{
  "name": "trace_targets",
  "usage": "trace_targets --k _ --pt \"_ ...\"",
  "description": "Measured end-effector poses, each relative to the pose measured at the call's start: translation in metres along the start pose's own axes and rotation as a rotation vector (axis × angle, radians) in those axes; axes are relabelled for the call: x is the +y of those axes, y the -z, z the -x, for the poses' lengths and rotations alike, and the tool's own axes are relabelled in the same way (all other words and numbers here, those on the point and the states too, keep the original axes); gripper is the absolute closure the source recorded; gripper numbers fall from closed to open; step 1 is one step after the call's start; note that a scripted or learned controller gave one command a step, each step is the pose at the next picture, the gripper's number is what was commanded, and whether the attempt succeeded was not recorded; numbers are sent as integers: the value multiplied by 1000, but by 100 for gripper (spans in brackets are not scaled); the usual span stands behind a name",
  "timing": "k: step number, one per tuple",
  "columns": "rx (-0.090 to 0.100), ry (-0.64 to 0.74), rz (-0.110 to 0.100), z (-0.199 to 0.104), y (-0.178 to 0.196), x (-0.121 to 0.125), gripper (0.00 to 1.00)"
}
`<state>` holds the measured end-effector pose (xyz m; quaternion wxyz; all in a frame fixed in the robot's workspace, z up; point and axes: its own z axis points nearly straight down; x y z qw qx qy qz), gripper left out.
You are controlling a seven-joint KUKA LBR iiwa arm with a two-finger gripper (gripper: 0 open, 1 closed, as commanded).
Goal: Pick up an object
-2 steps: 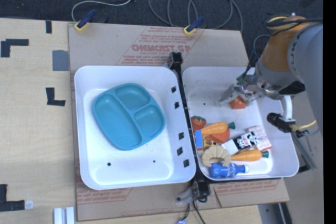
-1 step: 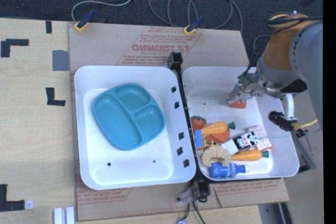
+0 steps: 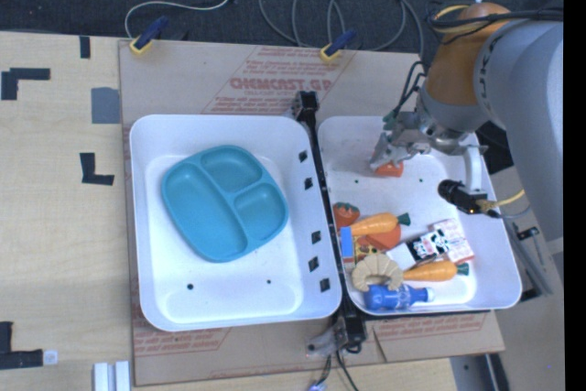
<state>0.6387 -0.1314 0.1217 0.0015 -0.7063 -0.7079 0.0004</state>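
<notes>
My gripper [image 3: 392,153] is low in the back part of the right bin [image 3: 499,288]. A small red-orange object [image 3: 391,168] lies right under its tip, touching or nearly touching it. Nearer the front of that bin lie an orange toy carrot [image 3: 377,223], a small red tomato-like piece [image 3: 345,214], a black-and-white carton [image 3: 439,244], a second carrot [image 3: 430,270], a tan pretzel-like piece [image 3: 377,268] and a blue bottle [image 3: 396,297]. The grey arm with its orange band [image 3: 462,69] comes in from the upper right.
The left bin [image 3: 151,288] holds a blue divided plate [image 3: 225,200]. A black divider [image 3: 316,197] runs between the two bins. Cables [image 3: 330,5] loop on the dark floor behind the bench.
</notes>
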Motion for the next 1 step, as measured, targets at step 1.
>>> trace_targets --k 1 --pt "-1 1 1 -60 61 -24 100"
